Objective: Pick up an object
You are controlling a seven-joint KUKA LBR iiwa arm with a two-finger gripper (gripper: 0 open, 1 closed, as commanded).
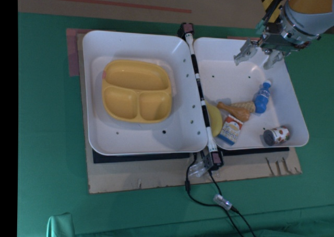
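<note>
You have two bins side by side on the table [47, 126]. Left bin [104, 142]: divided tray [137, 91] at centre. Right bin [229, 58]: bottle [262, 96] right of cone [237, 108]; packet [230, 129] in front; can [276, 135] at front right corner; gripper [259, 59] above rear.

The green, cloth-covered surface [47, 126] carries a flat sheet of brown cardboard [156, 176]. On the cardboard sit two shallow white plastic bins side by side, the left bin [94, 131] and the right bin [292, 105], touching along their inner rims. A thin black cable [209, 197] trails from the bins' front junction across the cardboard onto the green cover.
</note>
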